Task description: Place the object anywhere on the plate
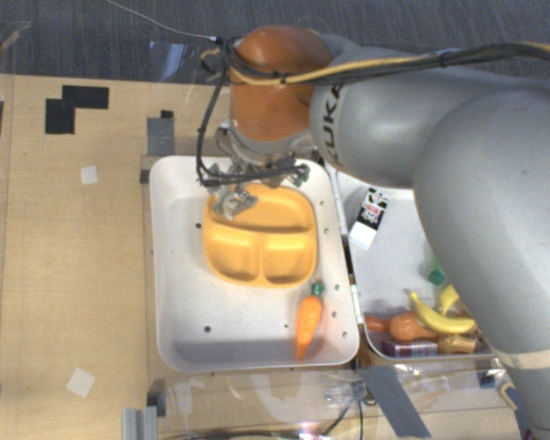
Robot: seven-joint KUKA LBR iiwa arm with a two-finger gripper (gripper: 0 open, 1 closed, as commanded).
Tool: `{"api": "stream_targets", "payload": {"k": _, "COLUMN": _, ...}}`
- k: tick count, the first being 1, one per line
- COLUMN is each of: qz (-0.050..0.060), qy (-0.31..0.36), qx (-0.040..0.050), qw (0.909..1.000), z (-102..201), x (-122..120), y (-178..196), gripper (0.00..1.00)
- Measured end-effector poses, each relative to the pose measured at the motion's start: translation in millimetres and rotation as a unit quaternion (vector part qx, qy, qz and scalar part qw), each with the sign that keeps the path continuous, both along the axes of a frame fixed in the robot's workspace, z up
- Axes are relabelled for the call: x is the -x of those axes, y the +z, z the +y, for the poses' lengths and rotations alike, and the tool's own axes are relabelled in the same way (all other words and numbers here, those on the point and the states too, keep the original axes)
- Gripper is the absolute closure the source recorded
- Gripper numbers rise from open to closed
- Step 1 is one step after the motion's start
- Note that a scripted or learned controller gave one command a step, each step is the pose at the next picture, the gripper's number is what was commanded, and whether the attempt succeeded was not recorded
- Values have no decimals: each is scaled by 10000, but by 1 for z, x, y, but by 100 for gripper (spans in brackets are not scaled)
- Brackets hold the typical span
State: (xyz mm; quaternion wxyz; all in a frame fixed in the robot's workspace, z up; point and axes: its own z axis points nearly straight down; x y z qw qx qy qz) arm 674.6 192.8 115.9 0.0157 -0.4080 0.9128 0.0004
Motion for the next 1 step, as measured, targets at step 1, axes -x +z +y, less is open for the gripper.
{"api": "stream_targets", "payload": {"k": 1, "qz": -15, "qy": -2, "qx": -4, "qw": 10000, "z": 0, "x": -1, "y": 1, "gripper": 0}}
